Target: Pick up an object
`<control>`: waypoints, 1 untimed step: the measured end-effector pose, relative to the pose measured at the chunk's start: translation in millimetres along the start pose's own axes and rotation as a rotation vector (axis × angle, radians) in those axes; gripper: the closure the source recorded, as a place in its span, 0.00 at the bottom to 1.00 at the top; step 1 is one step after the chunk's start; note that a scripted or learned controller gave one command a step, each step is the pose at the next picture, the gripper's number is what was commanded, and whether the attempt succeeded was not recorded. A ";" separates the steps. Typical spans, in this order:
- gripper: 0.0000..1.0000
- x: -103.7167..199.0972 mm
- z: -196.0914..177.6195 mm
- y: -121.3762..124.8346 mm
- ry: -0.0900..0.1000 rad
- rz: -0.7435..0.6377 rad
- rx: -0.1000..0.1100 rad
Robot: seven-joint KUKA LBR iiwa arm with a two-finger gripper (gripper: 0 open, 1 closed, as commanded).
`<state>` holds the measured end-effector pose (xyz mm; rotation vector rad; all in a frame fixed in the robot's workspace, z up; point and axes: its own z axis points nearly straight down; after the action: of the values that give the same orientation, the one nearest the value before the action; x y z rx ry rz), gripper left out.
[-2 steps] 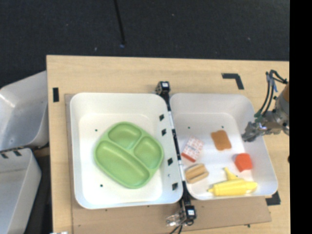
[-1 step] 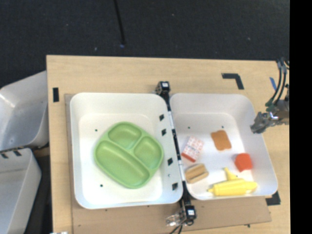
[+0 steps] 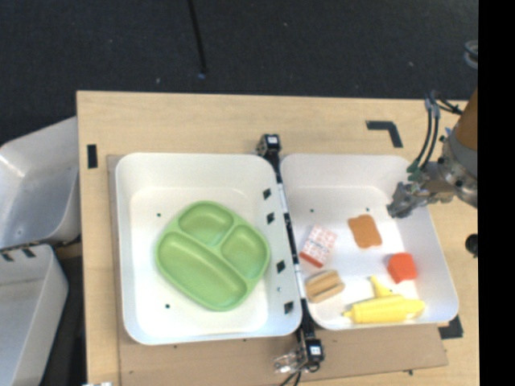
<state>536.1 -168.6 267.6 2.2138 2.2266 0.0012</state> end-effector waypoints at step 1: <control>1.00 40.6 2.4 6.7 0.000 0.000 0.001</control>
<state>542.5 -127.9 265.2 2.2149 2.2267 0.0008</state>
